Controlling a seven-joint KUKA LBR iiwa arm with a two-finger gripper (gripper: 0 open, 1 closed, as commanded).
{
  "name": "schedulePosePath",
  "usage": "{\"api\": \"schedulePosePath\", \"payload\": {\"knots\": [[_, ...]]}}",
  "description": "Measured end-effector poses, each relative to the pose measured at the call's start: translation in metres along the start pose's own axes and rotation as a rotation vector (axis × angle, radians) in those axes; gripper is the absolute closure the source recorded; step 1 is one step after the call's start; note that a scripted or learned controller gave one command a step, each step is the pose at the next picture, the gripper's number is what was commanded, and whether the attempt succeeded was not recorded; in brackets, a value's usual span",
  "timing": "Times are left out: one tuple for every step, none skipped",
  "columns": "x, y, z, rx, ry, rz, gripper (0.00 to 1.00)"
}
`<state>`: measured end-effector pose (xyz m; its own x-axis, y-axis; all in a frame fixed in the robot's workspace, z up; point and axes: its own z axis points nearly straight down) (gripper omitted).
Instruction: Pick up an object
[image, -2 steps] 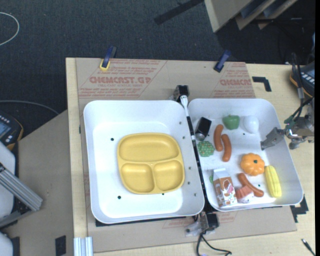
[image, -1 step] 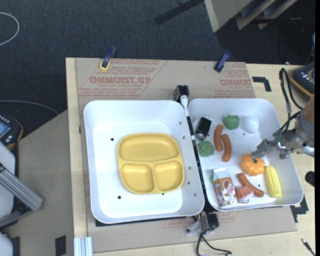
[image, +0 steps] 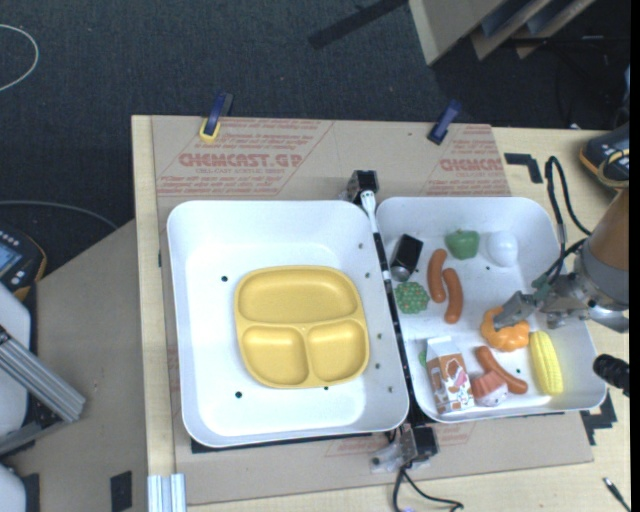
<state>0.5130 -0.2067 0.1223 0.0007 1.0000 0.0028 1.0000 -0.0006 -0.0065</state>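
Camera view: the gripper (image: 522, 308) sat low in the right bin (image: 540, 215), directly over an orange toy (image: 503, 333) beside a yellow corn cob (image: 545, 362). Whether the fingers were apart or together could not be told. The left bin (image: 200, 330) held a yellow divided tray (image: 300, 325).

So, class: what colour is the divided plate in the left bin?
Yellow, seen clearly in the camera view: divided plate.
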Motion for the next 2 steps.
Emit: {"api": "schedulePosePath", "payload": {"knots": [[0.001,-0.001,0.04,0.0,0.0,0.0,0.0],[0.0,0.0,0.027,-0.007,-0.004,0.001,1.0]]}}
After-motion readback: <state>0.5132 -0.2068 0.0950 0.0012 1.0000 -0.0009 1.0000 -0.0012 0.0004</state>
